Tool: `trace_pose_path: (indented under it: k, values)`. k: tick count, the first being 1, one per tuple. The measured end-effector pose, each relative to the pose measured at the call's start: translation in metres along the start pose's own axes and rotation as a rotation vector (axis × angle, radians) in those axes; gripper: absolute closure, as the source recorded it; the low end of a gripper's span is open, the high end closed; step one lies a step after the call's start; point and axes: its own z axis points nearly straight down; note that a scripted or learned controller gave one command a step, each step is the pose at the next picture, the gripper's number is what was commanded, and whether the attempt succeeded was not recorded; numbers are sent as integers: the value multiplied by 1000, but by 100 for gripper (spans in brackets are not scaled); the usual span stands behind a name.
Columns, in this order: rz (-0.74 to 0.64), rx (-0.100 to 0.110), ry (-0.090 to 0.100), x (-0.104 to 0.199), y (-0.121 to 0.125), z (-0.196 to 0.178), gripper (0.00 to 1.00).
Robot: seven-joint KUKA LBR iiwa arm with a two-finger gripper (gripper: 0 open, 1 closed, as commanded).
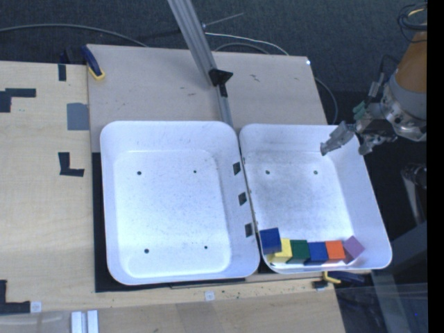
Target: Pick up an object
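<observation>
Evidently the pickup is not yet starting: the grey two-finger claw point(345, 139) is hovering over the right white bin's point(291, 186) far rim (finger spacing: cannot tell), while the coloured blocks point(310, 250) are lying well below it, untouched.

A pale wooden bench top point(41, 207) occupies the left and lower area, marked with dark tape pieces point(66, 164) and a grey patch point(78, 115). A lighter board point(173, 89) lies on it. Beyond the bench, dark speckled floor point(291, 12) carries thin cables point(41, 28). A slanted aluminium rail point(189, 26) crosses the board. Lighting is even and diffuse.
</observation>
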Motion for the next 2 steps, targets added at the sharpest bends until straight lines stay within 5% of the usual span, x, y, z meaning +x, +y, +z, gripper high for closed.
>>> trace_pose_path:
  k: [1,2]
  values:
    - [-2,10,4,51,-30,76,0]
    - [7,-8,-6,-36,-57,-37,0]
